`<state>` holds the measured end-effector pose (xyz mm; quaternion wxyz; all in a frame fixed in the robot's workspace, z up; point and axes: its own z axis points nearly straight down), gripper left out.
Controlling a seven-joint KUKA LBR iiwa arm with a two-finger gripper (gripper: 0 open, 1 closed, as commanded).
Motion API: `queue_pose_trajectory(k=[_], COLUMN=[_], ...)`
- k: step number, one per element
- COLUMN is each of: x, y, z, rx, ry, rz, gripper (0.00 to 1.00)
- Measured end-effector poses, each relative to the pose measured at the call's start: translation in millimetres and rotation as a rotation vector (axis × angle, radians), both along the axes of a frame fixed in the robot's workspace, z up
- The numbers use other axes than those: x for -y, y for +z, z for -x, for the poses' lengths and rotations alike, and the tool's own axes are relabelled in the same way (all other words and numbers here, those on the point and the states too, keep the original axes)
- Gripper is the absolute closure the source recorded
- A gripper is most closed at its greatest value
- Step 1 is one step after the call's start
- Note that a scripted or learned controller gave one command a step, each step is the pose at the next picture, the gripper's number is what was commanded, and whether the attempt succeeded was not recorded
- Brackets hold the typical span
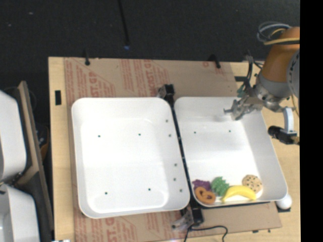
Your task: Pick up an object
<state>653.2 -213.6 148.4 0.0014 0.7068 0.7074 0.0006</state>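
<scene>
Starting at the bottom centre of the frame: seeing a black clamp (pixel 194 217) sitting at the near end of the seam between the two bins, resting on a printed cardboard sheet (pixel 116 79).

Moving just above, into the lower right: finding the toy foods bunched along the near wall of the right bin (pixel 222 150). Reading from left to right: a brown pretzel-like piece (pixel 204 196) touching the purple grapes (pixel 201 184) behind it, a green leafy piece (pixel 220 185), a yellow banana (pixel 238 193) lying flat, and a chocolate-chip cookie (pixel 252 184) at the right end of the row. Noting all five packed close together, none lifted.

Looking across to the left bin (pixel 126 155): lying beside the right one, their long walls touching.

Going farther, to the upper right of the frame: seeing the arm (pixel 275 72) leaning in from the right edge, orange band uppermost, grey wrist angled down and to the left. Finding the gripper (pixel 236 111) hanging over the far right corner of the right bin, well apart from the toy foods. Not managing to tell whether spread or pressed together; seeing nothing gripped.
</scene>
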Motion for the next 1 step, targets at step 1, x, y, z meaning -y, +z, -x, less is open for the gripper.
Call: queue_pose_trajectory(k=[1], x=[-5.7], y=[59.4], z=[-6.7], rx=[0.003], ry=[-0.001], rz=[0.0], gripper=[1.0])
